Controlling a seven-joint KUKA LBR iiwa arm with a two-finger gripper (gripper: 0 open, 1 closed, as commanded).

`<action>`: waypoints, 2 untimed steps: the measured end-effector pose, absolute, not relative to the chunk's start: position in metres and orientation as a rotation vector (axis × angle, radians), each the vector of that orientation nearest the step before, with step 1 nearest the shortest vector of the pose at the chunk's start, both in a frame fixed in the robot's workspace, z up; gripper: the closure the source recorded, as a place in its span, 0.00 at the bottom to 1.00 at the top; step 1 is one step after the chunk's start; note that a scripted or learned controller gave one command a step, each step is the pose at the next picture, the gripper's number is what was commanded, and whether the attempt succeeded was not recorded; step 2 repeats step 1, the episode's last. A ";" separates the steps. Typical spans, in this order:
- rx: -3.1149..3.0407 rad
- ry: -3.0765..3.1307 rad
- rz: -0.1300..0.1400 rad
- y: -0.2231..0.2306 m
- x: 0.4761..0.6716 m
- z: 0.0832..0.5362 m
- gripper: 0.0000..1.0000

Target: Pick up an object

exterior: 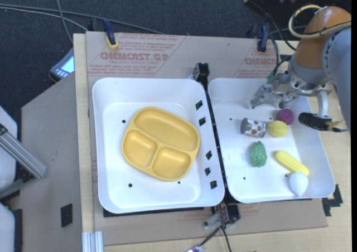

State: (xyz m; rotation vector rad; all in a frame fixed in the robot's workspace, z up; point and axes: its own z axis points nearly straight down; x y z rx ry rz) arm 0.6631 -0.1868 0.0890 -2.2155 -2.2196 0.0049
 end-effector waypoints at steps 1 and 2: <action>-2.220 -2.225 0.000 -0.187 0.665 0.105 1.00; -2.220 -2.225 0.000 -0.187 0.665 0.105 1.00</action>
